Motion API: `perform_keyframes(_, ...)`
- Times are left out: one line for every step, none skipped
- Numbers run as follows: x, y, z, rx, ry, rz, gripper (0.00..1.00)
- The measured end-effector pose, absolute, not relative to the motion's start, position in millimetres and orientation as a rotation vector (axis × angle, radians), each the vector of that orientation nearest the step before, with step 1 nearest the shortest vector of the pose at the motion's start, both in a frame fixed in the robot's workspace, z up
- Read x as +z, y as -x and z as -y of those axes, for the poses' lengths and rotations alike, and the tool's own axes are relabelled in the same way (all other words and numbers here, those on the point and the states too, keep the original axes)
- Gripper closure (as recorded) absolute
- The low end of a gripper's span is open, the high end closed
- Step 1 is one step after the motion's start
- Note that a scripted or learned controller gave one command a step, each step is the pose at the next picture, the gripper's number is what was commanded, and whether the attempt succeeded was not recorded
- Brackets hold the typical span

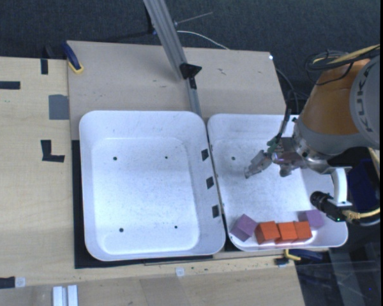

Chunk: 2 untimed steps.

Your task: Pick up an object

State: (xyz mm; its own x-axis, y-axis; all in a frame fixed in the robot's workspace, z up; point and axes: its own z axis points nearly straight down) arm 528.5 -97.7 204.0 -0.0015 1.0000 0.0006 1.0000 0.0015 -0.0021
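1. Progress: nothing is lifted yet. The grey arm's two-finger metal claw (pixel 254 167) hangs over the middle of the right-hand shallow white plastic bin (pixel 242 132), with nothing between its fingers; whether those fingers stand apart or together cannot be told from this slant. By my judgement, the approach, the grip and the lift are all left to do.
2. Candidate objects: all lie along the right bin's near wall, toward the bench's near right corner, well apart from the claw.
   - Purple block (pixel 245 225), small, matte, flat-faced, turned at an angle at the left end of the row.
   - Orange blocks (pixel 283 232), squarish, matte, sharp-edged, packed side by side and touching; they look to be three.
   - Second purple block (pixel 315 218), small, set at the right end, just beside the last orange piece.
3. Left-hand shallow white plastic bin (pixel 147 183): rounded corners, smooth, finely speckled floor with four dark dots.
4. Bench (pixel 134 75): pale board, flat, matte, bearing both bins side by side.
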Motion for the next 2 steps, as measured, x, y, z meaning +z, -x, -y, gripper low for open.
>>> perform_keyframes(340.3, -493.7, 110.1, -0.006, 2.226, 2.226, 0.0)
perform_keyframes(107.4, -541.6, 173.9, 0.009, 2.217, 2.217, 0.0)
